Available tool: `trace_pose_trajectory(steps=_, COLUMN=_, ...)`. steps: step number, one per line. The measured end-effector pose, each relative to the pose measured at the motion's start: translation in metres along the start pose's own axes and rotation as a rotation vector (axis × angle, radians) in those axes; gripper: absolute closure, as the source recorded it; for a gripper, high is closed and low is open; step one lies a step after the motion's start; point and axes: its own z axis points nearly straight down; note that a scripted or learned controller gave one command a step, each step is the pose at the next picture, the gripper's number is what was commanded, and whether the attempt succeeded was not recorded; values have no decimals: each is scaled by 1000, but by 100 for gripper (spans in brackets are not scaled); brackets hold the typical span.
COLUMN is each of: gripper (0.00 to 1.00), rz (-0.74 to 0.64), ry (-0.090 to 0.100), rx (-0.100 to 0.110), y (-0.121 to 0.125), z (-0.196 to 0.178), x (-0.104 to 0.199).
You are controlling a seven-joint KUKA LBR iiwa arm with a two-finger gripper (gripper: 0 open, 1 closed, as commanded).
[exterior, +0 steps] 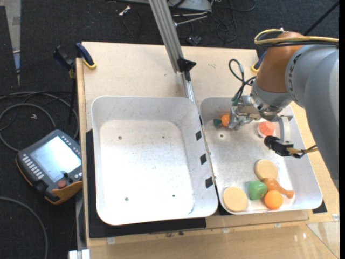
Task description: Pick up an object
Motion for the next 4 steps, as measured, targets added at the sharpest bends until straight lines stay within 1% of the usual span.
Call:
trace_pose_trajectory(steps=2, gripper=100, rz=-3, ry=-1, rx=-6, y=3, z=-128, x=-5)
trace_pose_trajectory(steps=3, gripper=100, rz=-3, ry=-1, rx=-3, y=4, z=-165, x=-5)
trace_pose_trajectory(steps=4, gripper=100, rz=-8, ry=2, rx=4, y=0, z=-155, x=55)
